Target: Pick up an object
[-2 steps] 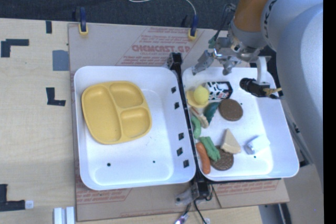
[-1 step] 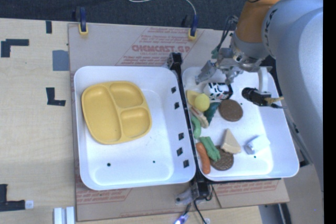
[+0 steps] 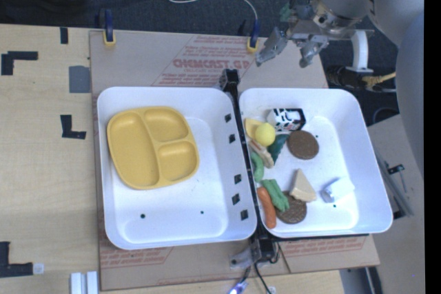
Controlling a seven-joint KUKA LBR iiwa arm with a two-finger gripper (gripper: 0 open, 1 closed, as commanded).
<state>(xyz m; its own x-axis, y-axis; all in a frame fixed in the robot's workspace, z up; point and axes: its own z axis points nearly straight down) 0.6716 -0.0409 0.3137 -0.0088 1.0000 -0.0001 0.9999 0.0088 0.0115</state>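
1. The grey arm with its orange band reaches in from the upper right, and its two-finger gripper (image 3: 289, 51) hangs above the cardboard-covered surface (image 3: 138, 58), beyond the far edge of the right-hand shallow white bin (image 3: 368, 169).
2. Its two metal fingers (image 3: 269, 49) are spread apart with nothing between them.
3. The right bin holds the loose objects:
   - a black-and-white patterned block (image 3: 286, 118) near the far side
   - a yellow round fruit toy (image 3: 264, 134) just beside it
   - a brown disc (image 3: 302, 145)
   - a pale wedge (image 3: 302, 186)
   - an orange carrot toy (image 3: 267, 206)
   - green pieces (image 3: 275, 193) along the bin's left wall
   - a small grey-white item (image 3: 331, 191)
4. The left-hand white bin (image 3: 117, 224) holds a yellow plastic divided plate (image 3: 151, 146), lying flat.
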